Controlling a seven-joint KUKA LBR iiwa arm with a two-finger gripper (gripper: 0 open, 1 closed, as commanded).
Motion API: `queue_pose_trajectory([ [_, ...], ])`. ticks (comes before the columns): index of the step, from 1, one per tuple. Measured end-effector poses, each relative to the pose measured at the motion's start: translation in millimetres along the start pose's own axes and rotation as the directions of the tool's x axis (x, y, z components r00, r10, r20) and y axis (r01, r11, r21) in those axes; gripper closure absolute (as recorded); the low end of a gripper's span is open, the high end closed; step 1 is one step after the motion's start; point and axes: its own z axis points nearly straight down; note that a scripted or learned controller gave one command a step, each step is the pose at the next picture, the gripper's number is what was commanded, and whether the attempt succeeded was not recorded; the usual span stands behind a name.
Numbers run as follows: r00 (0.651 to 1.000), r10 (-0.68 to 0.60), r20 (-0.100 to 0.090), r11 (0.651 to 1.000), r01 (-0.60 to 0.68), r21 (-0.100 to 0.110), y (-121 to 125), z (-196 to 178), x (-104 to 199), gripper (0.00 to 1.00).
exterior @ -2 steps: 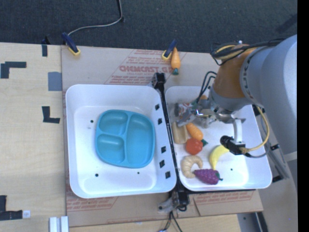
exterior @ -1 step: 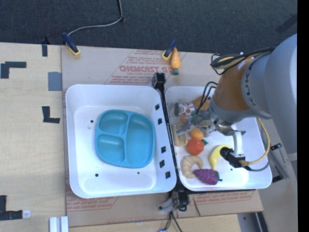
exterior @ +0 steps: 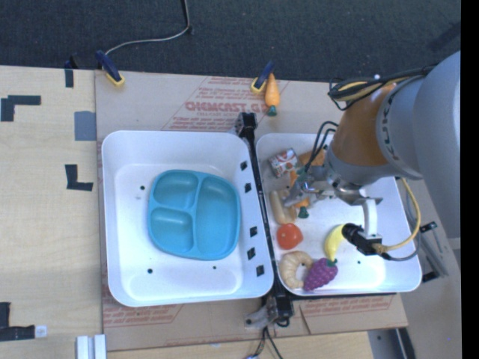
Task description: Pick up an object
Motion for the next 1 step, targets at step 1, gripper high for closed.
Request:
queue_pose_trajectory([
  [1, 1.0, -0.001, 0.003, 1.0, 0.001, 0.012, 0.4, -91.4, 54.0, 1.0],
])
